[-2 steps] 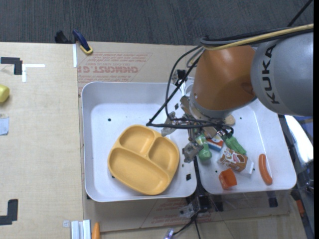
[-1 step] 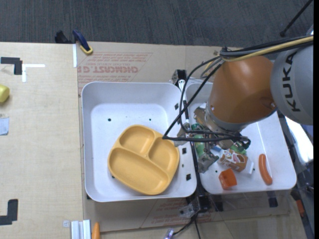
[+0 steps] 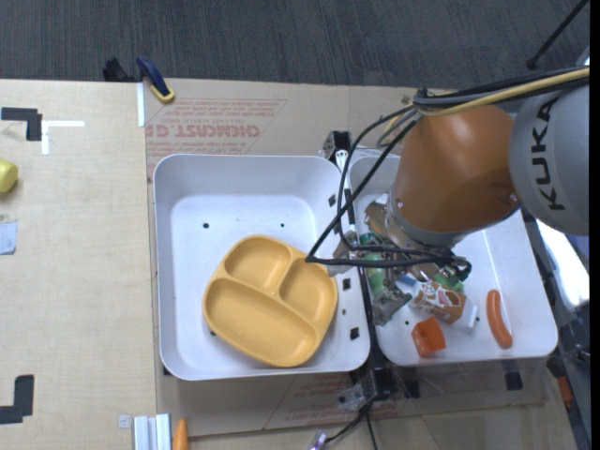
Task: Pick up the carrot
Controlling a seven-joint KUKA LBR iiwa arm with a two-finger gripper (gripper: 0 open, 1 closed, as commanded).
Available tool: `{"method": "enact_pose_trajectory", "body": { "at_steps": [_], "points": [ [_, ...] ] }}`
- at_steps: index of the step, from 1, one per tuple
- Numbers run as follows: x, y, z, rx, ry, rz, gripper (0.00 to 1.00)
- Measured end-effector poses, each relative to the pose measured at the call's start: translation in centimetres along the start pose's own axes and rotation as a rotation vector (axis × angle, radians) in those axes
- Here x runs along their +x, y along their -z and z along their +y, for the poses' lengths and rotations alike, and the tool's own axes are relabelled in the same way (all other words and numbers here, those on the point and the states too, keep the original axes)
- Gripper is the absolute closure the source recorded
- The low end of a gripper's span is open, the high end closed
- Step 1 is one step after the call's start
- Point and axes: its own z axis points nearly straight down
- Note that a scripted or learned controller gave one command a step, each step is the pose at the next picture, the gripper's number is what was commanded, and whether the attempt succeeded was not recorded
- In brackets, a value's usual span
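A slim orange-red piece that looks like the carrot [image 3: 499,319] lies near the right bin's [image 3: 534,251] front right corner, apart from the arm. The arm's orange wrist band [image 3: 455,172] hangs over the middle of that bin and covers much of it. Below the band, the gripper [image 3: 388,293] reaches down at the bin's left side, among green pieces [image 3: 377,268] and a brown and white toy [image 3: 441,300]. A stubby orange object [image 3: 427,337] sits at the front of the bin, left of the carrot. The carrot lies well to the gripper's right.
A yellow divided plate [image 3: 272,298] lies in the left bin [image 3: 187,195]. Black cables [image 3: 352,204] run across the wall between the bins. A yellow object [image 3: 6,176] rests on the bench at far left, and a blue clamp [image 3: 155,78] at the back.
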Motion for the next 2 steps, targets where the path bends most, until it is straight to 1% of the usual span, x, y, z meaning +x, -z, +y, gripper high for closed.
{"method": "enact_pose_trajectory", "body": {
  "at_steps": [1, 2],
  "points": [
    [-4.5, -6.1, 4.3, -0.003, 0.224, 0.000, 0.00],
    [-5.0, -9.9, 9.5, -0.001, 0.245, -0.009, 0.00]
  ]
}}
